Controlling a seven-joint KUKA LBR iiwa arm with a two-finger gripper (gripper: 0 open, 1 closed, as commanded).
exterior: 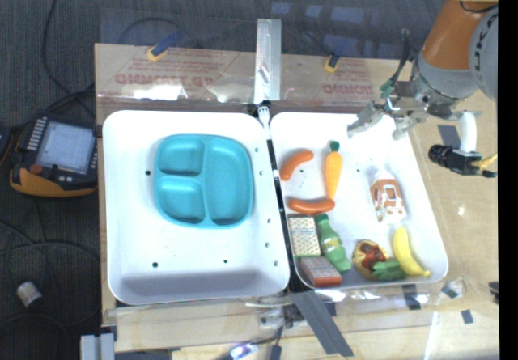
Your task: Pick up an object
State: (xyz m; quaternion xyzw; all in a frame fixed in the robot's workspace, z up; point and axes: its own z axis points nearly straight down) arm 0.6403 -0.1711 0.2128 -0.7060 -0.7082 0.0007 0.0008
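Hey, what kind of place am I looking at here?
Most likely a robotics lab test bench. A robot arm's end effector hovers over the right bin of toy food, such as a carrot and banana. A teach pendant and loose cables lie on the carpet.

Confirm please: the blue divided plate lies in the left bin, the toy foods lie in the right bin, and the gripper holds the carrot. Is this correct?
Not fully. The gripper holds nothing: in the camera view it hangs over the right bin's upper right corner, while the carrot lies on the bin floor, apart from it. The blue divided plate does lie in the left bin, and the toy foods in the right bin.
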